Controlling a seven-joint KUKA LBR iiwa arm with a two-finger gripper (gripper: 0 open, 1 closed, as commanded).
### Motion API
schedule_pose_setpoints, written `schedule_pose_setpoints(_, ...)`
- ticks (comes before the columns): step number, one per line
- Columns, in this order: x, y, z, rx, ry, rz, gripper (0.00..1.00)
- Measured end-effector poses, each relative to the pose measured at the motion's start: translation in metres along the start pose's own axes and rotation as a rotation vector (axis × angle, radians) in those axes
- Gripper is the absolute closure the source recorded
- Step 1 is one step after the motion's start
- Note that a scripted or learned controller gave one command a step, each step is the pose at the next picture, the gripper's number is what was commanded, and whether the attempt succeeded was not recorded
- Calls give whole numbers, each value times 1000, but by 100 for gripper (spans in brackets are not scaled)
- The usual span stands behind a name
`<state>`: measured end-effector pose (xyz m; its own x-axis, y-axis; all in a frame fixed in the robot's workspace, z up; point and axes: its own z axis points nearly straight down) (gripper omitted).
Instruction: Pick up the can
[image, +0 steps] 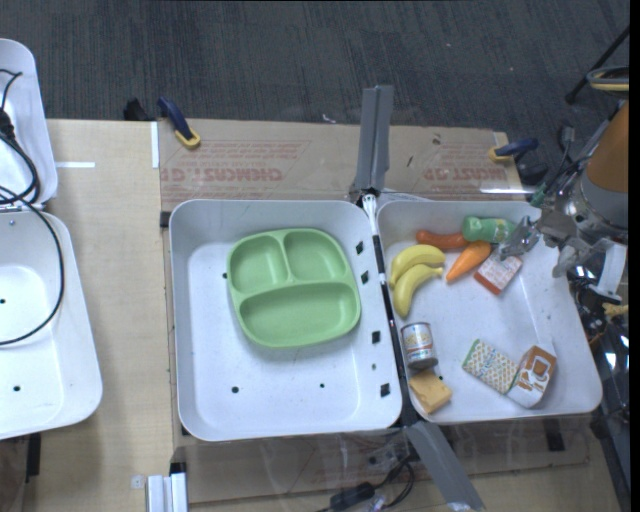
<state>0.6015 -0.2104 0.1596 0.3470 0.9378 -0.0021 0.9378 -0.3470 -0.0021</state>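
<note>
The can (419, 345) lies on its side in the right bin (570, 395), close against the bin's left wall, near of the bananas (412, 275) and just far of a yellow sponge-like block (431, 392). The gripper (522, 238) hangs over the far right part of that bin, above an orange packet (499, 272) and beside a green bottle (486, 229); whether it is released or clenched cannot be told, and nothing shows in its grasp. It is well apart from the can. Two carrots (455, 252) lie between the bananas and the packet. A patterned pouch (491, 365) and a small carton (533, 376) rest at the near right. The left bin (195, 330) bears a green divided plate (293, 287).
</note>
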Motion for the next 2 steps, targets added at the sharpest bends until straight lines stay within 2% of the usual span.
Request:
schedule_pose_setpoints(1,24,-18,68,0,1,42,0)
schedule_pose_setpoints(2,1,-18,68,3,13,17,0)
